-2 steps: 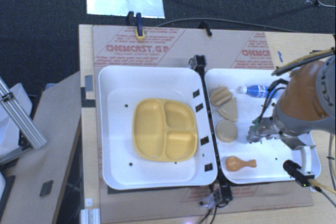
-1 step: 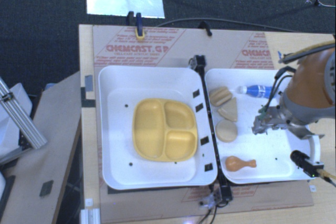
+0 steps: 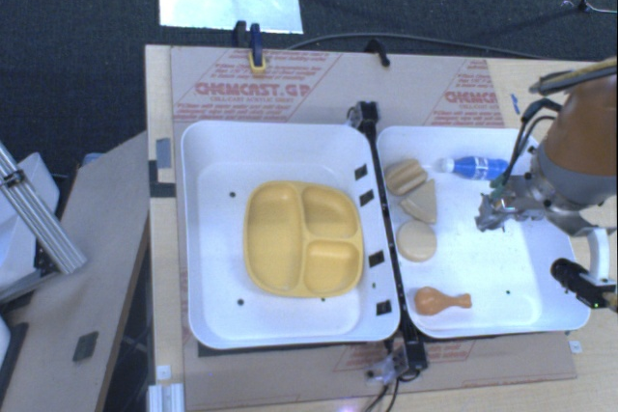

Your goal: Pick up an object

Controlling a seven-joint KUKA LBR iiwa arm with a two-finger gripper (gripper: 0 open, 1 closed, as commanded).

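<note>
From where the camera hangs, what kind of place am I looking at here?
Most likely a robotics lab test bench. A grey and orange robot arm reaches over two white bins set on a board. They hold toy-like items: a yellow divided plate, a blue bottle, a toy drumstick.

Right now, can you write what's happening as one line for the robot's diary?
stage: reaching | end effector: over right bin, holding nothing seen | nearby: blue bottle, round disc | left bin: yellow divided plate

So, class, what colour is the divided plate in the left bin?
Yellow: the plate, in the camera view.
</note>
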